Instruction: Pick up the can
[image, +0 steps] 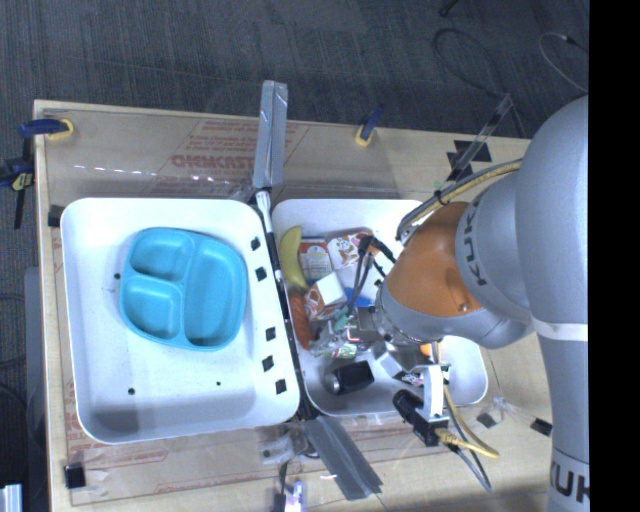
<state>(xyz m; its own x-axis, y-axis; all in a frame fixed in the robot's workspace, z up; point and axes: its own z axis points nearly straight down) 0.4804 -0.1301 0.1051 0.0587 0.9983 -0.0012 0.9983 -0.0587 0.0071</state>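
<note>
from my feed the bench (150, 150) is a pale board with red lettering printed across its far part, and a glare streak lies on it near the top left. dark grey floor (300, 50) surrounds it on the far side and the left. a blue clamp (45, 127) grips the far left corner and a second clamp (370, 125) sits on the far edge. a grey metal bar (270, 130) runs down from that edge to the seam between the two bins.

the left bin (80, 300) holds a blue divided plate (185, 285), lying flat toward its far left. a few small dark specks dot the white floor around it.

the right bin (330, 210) is crowded. a banana (291, 255) lies along its left wall, with printed packets (345, 248) just beside it.

the can (350, 377) reads to me as the dark cylinder lying on its side near the front of the right bin, below the clutter.

the arm (500, 260) reaches in from the right, and its orange band (430, 275) covers the middle of that bin. the gripper (375, 325) is down among the packets, just above the can. the wrist hides most of it, so i cannot tell whether it is released or clenched, nor whether it touches the can.
</note>
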